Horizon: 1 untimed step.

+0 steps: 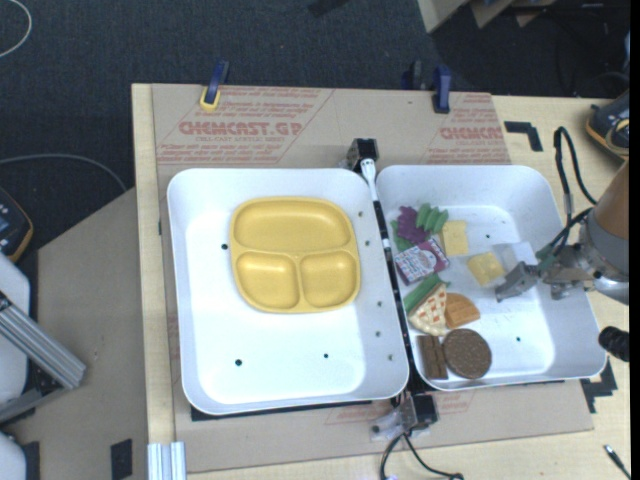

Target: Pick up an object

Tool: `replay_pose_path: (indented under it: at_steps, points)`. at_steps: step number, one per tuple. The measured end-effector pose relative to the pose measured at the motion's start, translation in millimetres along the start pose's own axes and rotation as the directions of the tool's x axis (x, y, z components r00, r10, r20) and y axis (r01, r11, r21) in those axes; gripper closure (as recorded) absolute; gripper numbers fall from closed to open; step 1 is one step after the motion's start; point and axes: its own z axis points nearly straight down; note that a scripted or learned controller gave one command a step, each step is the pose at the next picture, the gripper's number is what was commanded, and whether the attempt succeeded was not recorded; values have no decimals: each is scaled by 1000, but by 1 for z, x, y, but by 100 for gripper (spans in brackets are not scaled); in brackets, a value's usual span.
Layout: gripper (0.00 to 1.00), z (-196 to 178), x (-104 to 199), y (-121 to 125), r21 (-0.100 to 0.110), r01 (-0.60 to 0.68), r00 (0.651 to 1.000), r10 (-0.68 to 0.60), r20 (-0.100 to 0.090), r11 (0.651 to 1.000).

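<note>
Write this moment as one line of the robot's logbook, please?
stage: reaching | gripper: low in right bin, beside yellow block | toy food: piled at bin's left | yellow tray: in left bin

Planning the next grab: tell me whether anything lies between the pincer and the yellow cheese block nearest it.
Nothing visible does. The pincer sits in the right bin, just right of the cheese block, with bare bin floor between them.

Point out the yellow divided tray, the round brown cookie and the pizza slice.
yellow divided tray (295, 252): camera view, on the ridge where its compartments meet.
round brown cookie (467, 354): camera view, centre of its top face.
pizza slice (431, 311): camera view, middle of the topping.
</note>
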Motion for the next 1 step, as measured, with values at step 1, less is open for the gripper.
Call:
replay_pose_path:
  at_steps: [1]
  points:
    - [0, 54, 1, -1, 1, 1, 1000, -1, 0, 1000]
